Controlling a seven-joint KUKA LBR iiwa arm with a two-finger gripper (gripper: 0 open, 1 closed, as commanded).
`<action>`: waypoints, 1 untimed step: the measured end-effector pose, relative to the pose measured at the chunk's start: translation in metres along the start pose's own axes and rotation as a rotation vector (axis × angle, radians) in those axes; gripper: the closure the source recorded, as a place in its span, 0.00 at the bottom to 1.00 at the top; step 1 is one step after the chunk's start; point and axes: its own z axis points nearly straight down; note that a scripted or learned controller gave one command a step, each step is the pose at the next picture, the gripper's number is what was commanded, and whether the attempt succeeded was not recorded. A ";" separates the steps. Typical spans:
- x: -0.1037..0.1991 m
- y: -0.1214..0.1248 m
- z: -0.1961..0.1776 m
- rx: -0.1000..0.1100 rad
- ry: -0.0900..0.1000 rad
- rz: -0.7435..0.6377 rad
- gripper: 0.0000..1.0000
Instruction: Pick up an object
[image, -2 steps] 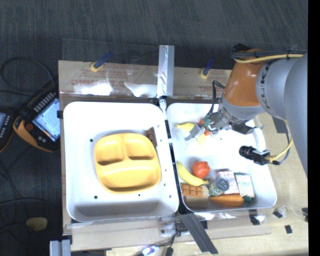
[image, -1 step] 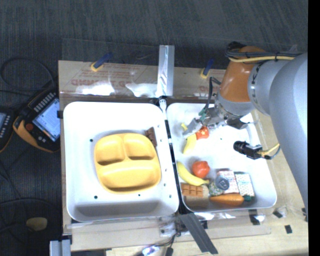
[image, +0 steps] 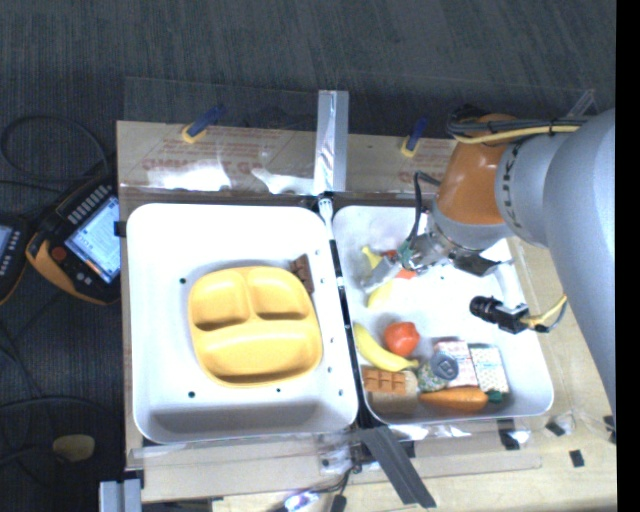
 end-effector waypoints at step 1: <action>0.000 0.001 -0.008 0.001 0.005 0.001 1.00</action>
